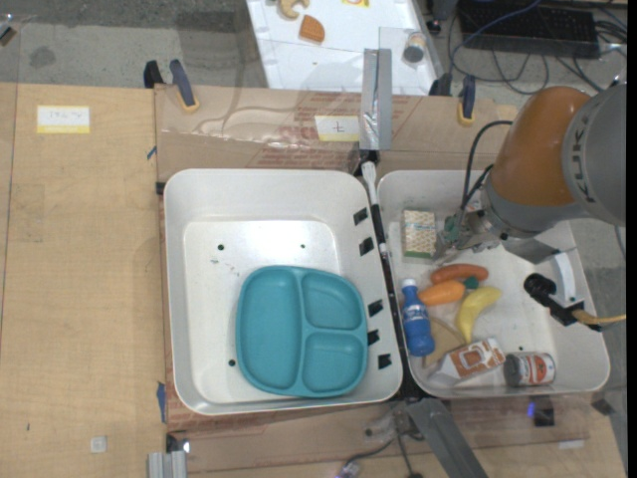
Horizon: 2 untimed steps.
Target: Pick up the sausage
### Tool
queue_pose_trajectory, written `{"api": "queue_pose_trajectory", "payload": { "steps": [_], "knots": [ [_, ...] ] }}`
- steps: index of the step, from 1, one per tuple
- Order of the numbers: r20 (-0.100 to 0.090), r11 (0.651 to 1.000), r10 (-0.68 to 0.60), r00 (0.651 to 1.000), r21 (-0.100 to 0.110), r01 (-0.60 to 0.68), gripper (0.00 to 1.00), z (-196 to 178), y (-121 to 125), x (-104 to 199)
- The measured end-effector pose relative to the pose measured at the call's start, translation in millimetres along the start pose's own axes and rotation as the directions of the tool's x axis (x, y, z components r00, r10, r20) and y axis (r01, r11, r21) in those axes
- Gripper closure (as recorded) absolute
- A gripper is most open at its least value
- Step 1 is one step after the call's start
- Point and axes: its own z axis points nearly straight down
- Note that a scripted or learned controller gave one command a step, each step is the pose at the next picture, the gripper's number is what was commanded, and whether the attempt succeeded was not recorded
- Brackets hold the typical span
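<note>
- Leftmost, the left bin [184,267] holds a teal divided plate [301,332] low in its floor, with bare white floor above the plate up to the far wall.
- Between the bins, their rims meet under black clips [370,242], and the blue bottle [415,319] lies just inside the right bin's [587,361] left wall.
- Next, a small carton [419,233] sits near the far left corner of the right bin.
- Centrally, the sausage [460,273] lies on its side, reddish, touching the carrot [443,293] just below it; a banana [475,309] lies tilted at their right.
- Near the front wall lie a flat packet [471,358] and a can [529,369].
- Rightward, the gripper [460,231] hangs just above the sausage beside the carton; whether its fingers are apart or together I cannot tell.
- Bare floor lies right of the banana, toward the right wall.
</note>
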Motion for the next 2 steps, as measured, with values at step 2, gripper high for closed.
{"api": "queue_pose_trajectory", "payload": {
  "steps": [2],
  "knots": [
    [-0.001, 0.967, 0.254, 0.967, 0.004, -0.254, 0.0, 9.7, -46.7, -45.2]
  ]
}}
